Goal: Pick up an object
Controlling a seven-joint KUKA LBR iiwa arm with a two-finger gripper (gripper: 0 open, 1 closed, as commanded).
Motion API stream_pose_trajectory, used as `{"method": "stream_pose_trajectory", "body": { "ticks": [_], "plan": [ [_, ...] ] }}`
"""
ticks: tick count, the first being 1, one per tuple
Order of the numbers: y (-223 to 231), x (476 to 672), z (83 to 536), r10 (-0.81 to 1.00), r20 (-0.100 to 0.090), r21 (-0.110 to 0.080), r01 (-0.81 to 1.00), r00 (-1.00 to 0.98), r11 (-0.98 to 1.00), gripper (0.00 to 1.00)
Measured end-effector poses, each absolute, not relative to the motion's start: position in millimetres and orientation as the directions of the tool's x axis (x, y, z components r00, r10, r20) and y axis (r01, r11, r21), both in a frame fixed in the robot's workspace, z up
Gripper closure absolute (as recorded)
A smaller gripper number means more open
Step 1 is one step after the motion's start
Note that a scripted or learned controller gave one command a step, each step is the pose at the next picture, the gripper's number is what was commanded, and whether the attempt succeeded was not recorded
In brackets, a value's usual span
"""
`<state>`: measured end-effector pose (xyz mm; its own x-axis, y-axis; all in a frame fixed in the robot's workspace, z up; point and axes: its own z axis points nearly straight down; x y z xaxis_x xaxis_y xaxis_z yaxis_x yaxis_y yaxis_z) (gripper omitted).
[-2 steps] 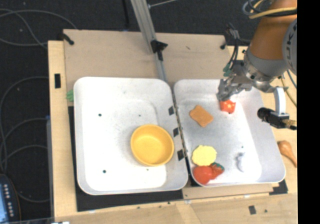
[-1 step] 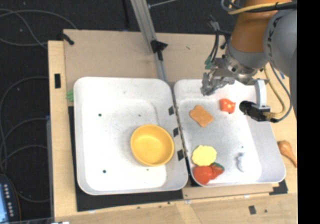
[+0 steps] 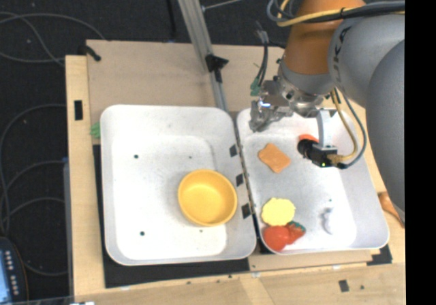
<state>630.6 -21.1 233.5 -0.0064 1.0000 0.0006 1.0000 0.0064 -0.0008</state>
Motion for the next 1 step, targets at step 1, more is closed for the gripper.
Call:
{"method": "stream_pose_trajectory", "body": {
  "ticks": [1],
  "plan": [
    [42.3, 634.0, 237.3, 1.000, 0.002, 0.002, 1.000, -0.009, 0.009, 1.00]
  ]
}}
